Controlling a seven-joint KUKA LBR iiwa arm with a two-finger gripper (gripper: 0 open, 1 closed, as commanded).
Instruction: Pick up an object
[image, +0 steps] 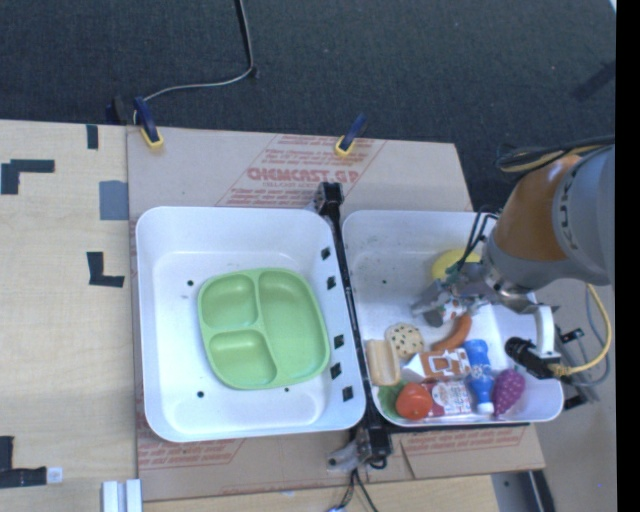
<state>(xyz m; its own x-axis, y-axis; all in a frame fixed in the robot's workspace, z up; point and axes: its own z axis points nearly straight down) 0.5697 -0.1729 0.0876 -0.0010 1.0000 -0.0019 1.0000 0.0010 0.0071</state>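
The arm (555, 215) reached in from the right over the right-hand bin (400, 235), and its gripper (447, 297) hung low in the middle of that bin, just above a jumble of toy food. Whether the fingers were spread or closed could not be told, and nothing could be seen held between them.

Just below the gripper lay an orange sausage (456, 332), its long axis running on a slant from lower left to upper right, the upper end pointing toward the gripper. A yellow piece (447, 263), partly hidden by the arm, sat just above the gripper against the bin's far side.

The rest crowded the near right corner of the bin: a chocolate-chip cookie (404, 340) beside a tan bread slice (381, 361), a red tomato (414, 400) with a bit of green at its left, a small carton (445, 365) with red and white print too small to read, a blue bottle (479, 372) standing on end toward the near wall, and a purple bunch of grapes (509, 390) at the far right.

The left-hand bin (165, 240) held a green divided plate (263, 326) with three compartments, lying flat.

Both bins rested on a cardboard sheet (290, 170) on the surface, printed in red with "CHEMCAST GP" running on a slant.
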